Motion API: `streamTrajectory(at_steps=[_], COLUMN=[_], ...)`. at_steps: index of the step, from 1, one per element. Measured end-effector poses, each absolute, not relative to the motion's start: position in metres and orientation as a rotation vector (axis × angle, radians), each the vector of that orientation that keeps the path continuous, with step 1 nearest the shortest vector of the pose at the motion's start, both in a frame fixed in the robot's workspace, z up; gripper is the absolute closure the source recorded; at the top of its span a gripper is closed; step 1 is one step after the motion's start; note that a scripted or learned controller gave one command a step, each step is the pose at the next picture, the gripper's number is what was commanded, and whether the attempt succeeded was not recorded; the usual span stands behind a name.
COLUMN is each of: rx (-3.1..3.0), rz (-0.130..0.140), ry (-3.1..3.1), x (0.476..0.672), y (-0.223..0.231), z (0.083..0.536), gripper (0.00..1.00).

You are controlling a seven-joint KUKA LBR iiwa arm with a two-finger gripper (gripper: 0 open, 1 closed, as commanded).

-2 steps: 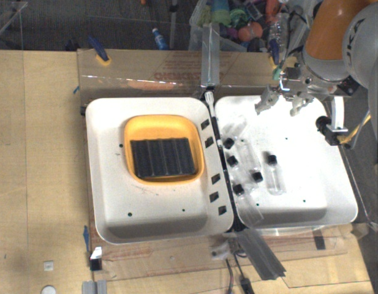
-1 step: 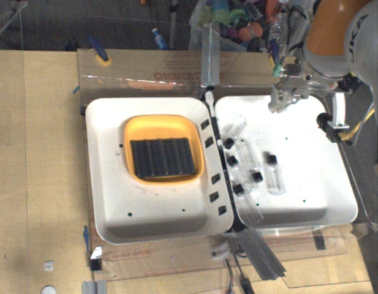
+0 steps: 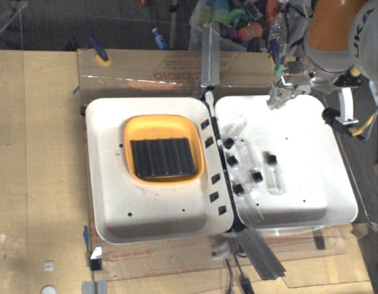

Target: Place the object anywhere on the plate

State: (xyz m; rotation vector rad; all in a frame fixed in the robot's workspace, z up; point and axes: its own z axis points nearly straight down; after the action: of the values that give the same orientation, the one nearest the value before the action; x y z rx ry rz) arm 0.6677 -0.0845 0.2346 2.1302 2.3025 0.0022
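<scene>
The gripper point(image 3: 278, 97) hangs over the far edge of the right bin point(image 3: 336, 164), near its far left corner; whether the jaws are apart or together I cannot tell. The likely objects, small clear vials with black caps point(image 3: 273, 171), lie scattered in that bin's left half, beside the divider. The orange plate point(image 3: 135, 129), carrying a dark ridged block point(image 3: 162, 157), sits in the left bin point(image 3: 106, 195). A good pick would come straight down on one isolated vial, lifting clear of the divider before crossing.

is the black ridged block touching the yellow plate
Touching. The camera view shows the black ridged block lying flat inside the yellow plate, resting on its floor with yellow rim visible all around it.
</scene>
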Motion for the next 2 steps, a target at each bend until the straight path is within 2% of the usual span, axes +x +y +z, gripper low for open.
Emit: streamTrajectory(at_steps=[1, 2], rx=[1.824, 1.652], rz=[-0.001, 0.003], ry=[2.56, 2.665], x=[0.667, 0.667], y=[-0.094, -0.083], z=[0.212, 0.242], gripper=[1.0, 1.0])
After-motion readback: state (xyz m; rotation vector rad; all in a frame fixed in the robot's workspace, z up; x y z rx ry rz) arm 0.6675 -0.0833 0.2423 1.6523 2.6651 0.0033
